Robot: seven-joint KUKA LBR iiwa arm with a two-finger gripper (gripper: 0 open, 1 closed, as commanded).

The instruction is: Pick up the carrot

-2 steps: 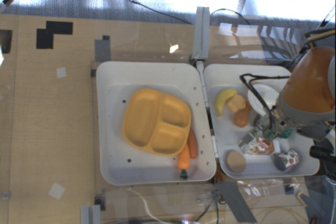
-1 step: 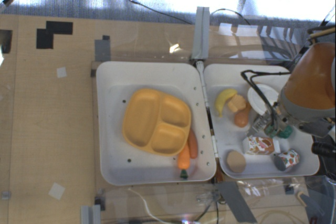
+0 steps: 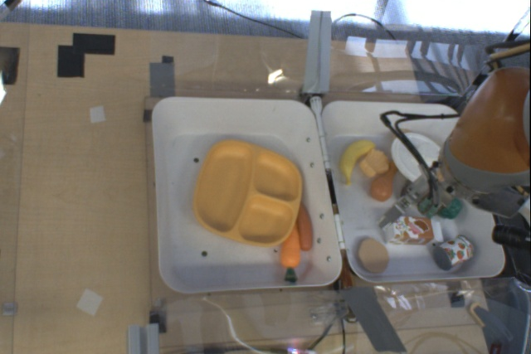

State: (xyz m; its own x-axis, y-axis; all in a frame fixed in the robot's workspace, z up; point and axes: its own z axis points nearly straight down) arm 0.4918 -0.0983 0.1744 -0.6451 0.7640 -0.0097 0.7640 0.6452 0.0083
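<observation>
The carrot (image 3: 291,249) lies in the left bin (image 3: 178,203), near that bin's front right corner, orange with a small green stub pointing at the front wall. It rests against the front right edge of the yellow divided tray (image 3: 247,191), which sits tilted in the middle of the bin. A sausage (image 3: 304,229) lies just beside the carrot, on its right, between the tray and the bin's right wall.

The right bin (image 3: 353,261) holds the remaining items. A banana (image 3: 355,158) lies toward the back left, with a tan piece of bread (image 3: 374,163) touching it and an orange-brown round piece (image 3: 382,187) just in front. A white plate (image 3: 412,153) sits near the back. An egg-shaped brown item (image 3: 373,254) lies by the front wall, a printed carton (image 3: 412,230) beside it, and a small patterned cup (image 3: 453,252) near the front right corner.

The gripper (image 3: 430,203) hangs over the right bin, above the carton, well apart from the carrot. Whether the fingers are wide or narrow cannot be told. Nothing is seen between them.
</observation>
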